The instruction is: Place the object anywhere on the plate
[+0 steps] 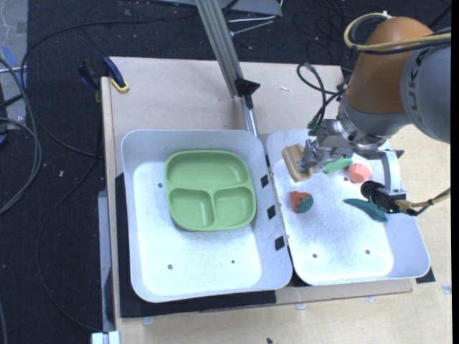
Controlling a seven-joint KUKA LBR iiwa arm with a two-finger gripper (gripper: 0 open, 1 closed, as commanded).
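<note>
Two white bins, jaws over the right one

Two shallow white bins (208, 278) lie side by side. Green three-part plastic plate (211, 190) sits in the left bin. Jaws (310, 158) hang beside the tan wooden block (293, 163) in the right bin; their state I cannot tell.

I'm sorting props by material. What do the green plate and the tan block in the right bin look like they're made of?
Green plate: probably moulded plastic, matte with a soft sheen, rounded compartment walls. Tan block: looks like unfinished wood, pale and dull, though foam is possible.
</note>
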